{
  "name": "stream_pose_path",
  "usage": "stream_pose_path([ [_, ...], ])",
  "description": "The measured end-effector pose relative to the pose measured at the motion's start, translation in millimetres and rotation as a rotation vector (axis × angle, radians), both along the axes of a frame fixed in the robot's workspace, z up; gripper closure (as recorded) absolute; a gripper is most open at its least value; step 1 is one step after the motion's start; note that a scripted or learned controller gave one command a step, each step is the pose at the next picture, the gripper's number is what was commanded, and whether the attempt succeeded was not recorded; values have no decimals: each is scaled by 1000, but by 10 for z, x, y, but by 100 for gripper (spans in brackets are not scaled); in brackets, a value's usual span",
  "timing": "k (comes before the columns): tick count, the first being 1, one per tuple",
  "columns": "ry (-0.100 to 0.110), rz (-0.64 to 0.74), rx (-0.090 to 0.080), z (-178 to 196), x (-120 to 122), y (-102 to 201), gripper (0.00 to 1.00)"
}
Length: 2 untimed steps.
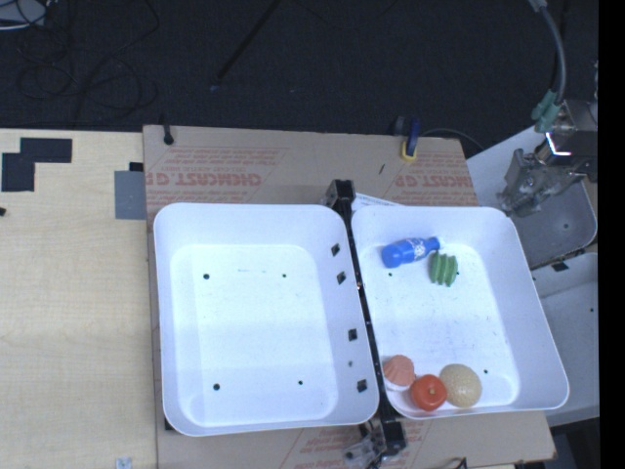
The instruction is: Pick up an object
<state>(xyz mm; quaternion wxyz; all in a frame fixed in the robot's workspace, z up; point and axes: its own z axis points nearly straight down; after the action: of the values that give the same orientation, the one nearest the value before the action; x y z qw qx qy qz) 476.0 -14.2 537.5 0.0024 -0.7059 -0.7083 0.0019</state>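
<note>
The right bin (540, 313) holds several objects. A blue bottle (408, 251) lies on its side near the far wall, with a green ridged piece (444, 268) just right of it. In the near corner a pale pink round piece (397, 369), a red tomato-like ball (428, 392) and a beige ball (461, 385) sit close together. My gripper (530, 181) appears as a grey metal assembly outside the right bin, beyond its far right corner and well away from every object.
The left bin (166, 262) stands beside the right one, with black clips (342, 252) along the shared divider. Both rest on a cardboard sheet (293, 169). A cable (559, 47) curves down at the upper right.
</note>
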Motion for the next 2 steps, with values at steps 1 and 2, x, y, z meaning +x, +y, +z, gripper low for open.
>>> stream_pose_path([
  [1,0,0,0,-1,-2,294,100],
  [2,0,0,0,-3,-3,625,100],
])
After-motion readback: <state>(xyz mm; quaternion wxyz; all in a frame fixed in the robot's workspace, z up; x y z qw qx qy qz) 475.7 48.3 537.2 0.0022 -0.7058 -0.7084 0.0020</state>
